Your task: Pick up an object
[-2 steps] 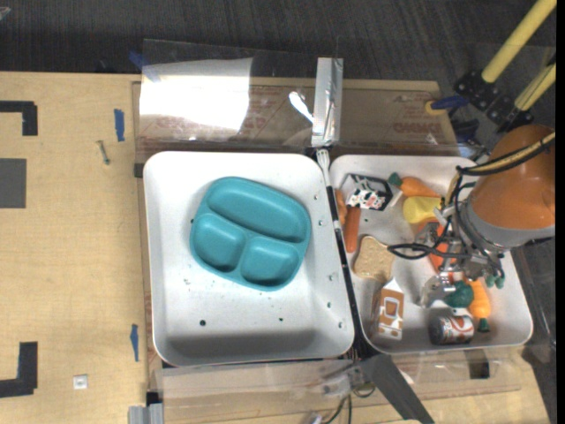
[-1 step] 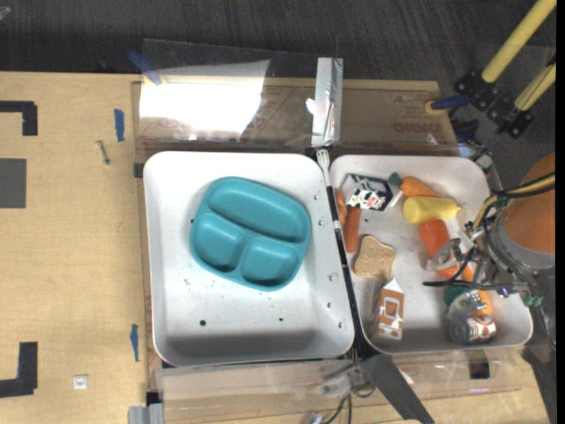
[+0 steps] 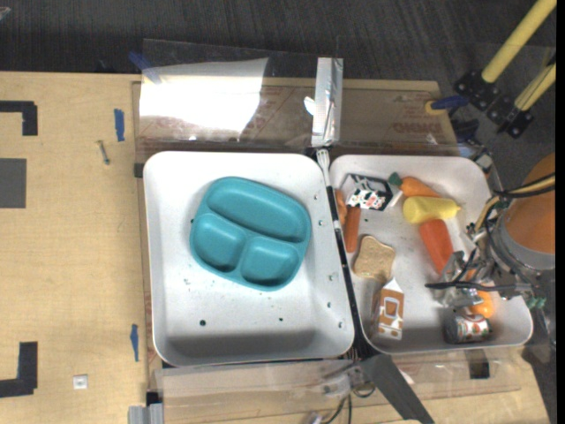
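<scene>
The right bin (image 3: 459,168) holds several toy foods: a long orange carrot (image 3: 435,243), a yellow piece (image 3: 430,208), a bread slice (image 3: 374,257), a small carton (image 3: 388,312), a black and white box (image 3: 367,194), a thin orange stick (image 3: 352,228) and a small can (image 3: 466,329). My gripper (image 3: 466,288) hangs low over the bin's near right corner, just above the can and a small orange item (image 3: 482,306). Cables and the wrist hide part of that corner.
The left bin (image 3: 168,263) carries a teal divided plate (image 3: 251,230). A divider wall (image 3: 338,237) separates the two bins. The arm's orange band (image 3: 537,225) overhangs the right bin's right rim. A yellow-legged stand (image 3: 516,38) is at the far right.
</scene>
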{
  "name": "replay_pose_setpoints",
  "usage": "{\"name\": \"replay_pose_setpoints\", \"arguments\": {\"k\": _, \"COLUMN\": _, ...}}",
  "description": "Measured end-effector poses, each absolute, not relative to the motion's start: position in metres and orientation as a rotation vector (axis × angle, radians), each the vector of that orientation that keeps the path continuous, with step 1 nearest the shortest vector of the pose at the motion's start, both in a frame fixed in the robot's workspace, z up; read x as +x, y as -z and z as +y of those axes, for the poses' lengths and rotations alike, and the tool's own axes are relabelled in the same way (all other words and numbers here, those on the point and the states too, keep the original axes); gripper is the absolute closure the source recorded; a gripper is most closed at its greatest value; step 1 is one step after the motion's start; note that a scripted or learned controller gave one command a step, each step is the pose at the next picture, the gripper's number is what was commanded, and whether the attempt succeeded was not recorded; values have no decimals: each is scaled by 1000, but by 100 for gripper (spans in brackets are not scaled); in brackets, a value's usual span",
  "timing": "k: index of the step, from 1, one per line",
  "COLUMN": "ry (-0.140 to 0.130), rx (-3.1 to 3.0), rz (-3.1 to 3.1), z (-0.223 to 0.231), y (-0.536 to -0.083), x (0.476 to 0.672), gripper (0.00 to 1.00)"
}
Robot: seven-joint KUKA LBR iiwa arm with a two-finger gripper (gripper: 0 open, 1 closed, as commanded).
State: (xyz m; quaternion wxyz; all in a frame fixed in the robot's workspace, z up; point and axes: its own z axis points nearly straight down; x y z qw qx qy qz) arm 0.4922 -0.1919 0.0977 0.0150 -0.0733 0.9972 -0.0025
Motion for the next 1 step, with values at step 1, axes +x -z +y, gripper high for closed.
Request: {"name": "replay_pose_setpoints", "arguments": {"k": 1, "ry": 1, "rx": -179, "rz": 3127, "z": -155, "y": -224, "x": 530, "gripper": 100}}
